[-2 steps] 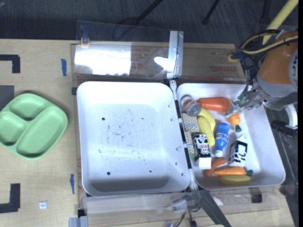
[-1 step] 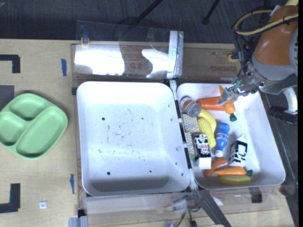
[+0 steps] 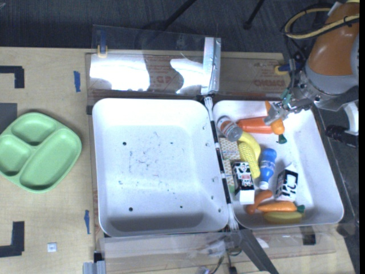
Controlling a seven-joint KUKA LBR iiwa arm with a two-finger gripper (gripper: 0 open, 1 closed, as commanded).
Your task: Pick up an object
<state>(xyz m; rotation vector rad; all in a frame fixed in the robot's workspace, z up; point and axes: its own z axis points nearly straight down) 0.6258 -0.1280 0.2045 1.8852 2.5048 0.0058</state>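
The grey two-finger gripper (image 3: pixel 276 115) hangs at the right white bin's (image 3: pixel 325 153) far edge, just above the orange plastic carrot (image 3: pixel 255 125); its opening cannot be told.

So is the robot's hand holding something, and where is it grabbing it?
Cannot be told. The hand sits right over the orange carrot's right end, but a grip isn't clear.

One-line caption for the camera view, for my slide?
Gripper poised over the toy carrot in the crowded right bin.
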